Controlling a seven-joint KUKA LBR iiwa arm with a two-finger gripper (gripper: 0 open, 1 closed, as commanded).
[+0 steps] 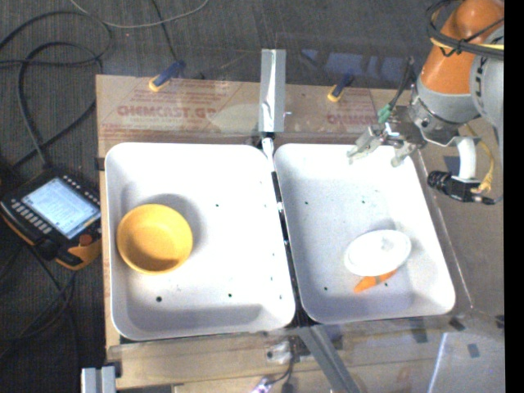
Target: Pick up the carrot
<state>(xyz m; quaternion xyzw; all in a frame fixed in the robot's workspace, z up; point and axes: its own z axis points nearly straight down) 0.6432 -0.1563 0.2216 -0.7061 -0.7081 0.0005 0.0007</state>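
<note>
End effector (378, 144) splayed, empty, upper right. Small orange carrot (370, 283), half-hidden under round white lid (377, 251), lower right, is best approached from its exposed end.

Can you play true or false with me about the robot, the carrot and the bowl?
1. The carrot lies in the right bin. True.
2. The yellow bowl sits in the same bin as the carrot. False: it sits in the left bin.
3. A white plate partly covers the carrot. True.
4. The gripper holds the carrot. False: it hovers open near the right bin's far edge, away from the carrot.
5. The bowl is upside down. False: its hollow faces up.
</note>
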